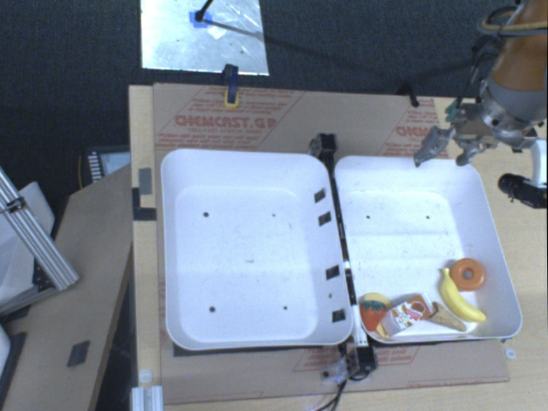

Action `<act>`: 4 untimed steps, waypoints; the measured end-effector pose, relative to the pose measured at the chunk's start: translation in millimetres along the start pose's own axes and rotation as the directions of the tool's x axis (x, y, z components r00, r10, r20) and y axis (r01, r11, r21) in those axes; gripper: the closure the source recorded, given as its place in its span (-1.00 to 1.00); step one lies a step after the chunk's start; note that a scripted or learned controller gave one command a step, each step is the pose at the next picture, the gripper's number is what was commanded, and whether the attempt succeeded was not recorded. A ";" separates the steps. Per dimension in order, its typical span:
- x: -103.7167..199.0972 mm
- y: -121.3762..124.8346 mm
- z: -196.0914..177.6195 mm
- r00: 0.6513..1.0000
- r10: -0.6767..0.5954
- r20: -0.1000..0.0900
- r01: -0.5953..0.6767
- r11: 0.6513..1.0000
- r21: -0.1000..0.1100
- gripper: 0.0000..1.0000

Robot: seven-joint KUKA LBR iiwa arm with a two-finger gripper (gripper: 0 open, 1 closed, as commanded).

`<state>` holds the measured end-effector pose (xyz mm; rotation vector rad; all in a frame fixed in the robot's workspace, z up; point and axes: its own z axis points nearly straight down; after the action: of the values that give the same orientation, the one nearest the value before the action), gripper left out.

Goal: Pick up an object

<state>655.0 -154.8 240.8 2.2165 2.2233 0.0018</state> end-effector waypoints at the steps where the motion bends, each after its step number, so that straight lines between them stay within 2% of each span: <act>1: 27.2 -35.9 -101.6 1.000 -0.004 0.000 0.004 1.000 -0.005 -1.00; 2: -57.3 -110.1 -126.9 1.000 0.011 0.003 -0.011 1.000 -0.001 -1.00; 3: -1.6 -160.2 -223.9 1.000 -0.005 0.001 0.005 1.000 -0.010 -1.00; 4: 35.0 -167.5 -268.1 1.000 -0.005 0.000 0.005 1.000 -0.006 -1.00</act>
<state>486.8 -120.1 508.4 2.2078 2.2253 0.0086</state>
